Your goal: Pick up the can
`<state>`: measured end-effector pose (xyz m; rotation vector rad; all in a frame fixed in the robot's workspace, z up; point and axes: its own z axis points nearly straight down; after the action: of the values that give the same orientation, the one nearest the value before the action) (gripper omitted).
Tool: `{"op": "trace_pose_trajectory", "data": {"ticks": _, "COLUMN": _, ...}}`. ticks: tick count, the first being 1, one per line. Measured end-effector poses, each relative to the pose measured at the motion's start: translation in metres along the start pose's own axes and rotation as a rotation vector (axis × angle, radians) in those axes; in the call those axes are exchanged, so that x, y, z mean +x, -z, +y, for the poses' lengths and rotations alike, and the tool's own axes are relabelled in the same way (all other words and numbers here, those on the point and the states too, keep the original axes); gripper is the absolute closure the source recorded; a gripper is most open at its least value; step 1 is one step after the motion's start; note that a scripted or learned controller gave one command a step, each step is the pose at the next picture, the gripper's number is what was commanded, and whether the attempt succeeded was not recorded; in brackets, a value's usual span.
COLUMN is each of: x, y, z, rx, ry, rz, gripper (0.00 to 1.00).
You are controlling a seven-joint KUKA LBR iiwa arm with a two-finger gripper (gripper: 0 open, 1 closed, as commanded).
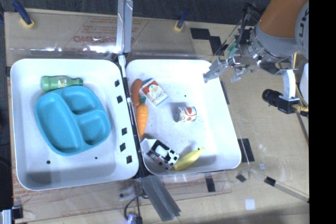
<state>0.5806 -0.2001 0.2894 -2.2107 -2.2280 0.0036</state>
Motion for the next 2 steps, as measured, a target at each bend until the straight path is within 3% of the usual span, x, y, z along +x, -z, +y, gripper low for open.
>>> {"op": "trace_pose_trajectory", "data": {"ticks": 1, "x": 0.017, "y": -0.161, "z": 0.005, "rx": 0.000, "ry": 0.187, "rz": 0.000, "gripper": 0.00}}
{"op": "trace_pose_trajectory", "data": {"ticks": 2, "x": -0.005, "y": -0.192, "z": 0.009, "rx": -0.010, "ry": 0.206, "rz": 0.000, "gripper": 0.00}}
